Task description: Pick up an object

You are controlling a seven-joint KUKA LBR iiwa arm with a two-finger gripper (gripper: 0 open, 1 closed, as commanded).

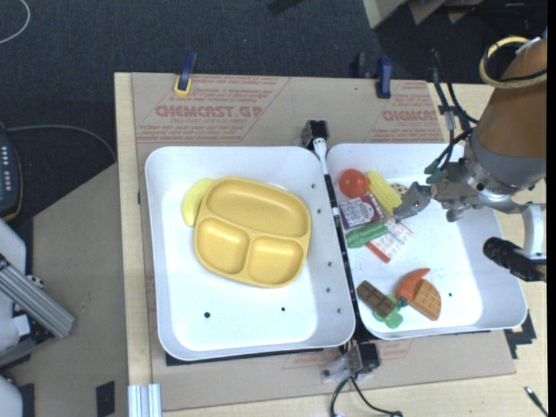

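Brown block (375, 297) lies nearest in right bin (486, 315); hand (415, 200) possibly open, I cannot tell

A robotics lab bench, not a home or kitchen.

You are looking at a board (261, 102) still in printed protective paper, held by clamps (184, 76) at its far edge. On it sit two white bins (174, 233) side by side, with toy food in the right one. Beyond the board lie dark carpet (130, 16) and loose cables (17, 16), and the arm (512, 120) stands at its right.
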